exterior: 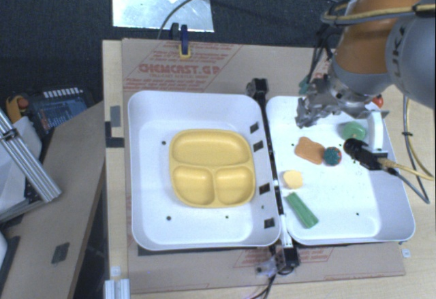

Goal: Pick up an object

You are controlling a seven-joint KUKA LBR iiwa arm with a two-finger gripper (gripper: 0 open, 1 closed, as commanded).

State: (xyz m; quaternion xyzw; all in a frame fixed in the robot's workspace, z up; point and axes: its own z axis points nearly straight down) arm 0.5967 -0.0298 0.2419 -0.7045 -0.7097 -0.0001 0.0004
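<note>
Hand (308, 116) above orange piece (309, 150)

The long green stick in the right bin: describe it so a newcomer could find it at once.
Start at the right-hand white bin, the one without the yellow tray. Look along its near-left side, by the divider between the bins, just below a small pale yellow piece. There lies the green stick, slanted; it is the bin's one long, narrow item, unlike the rounder green piece at the far side.
</note>
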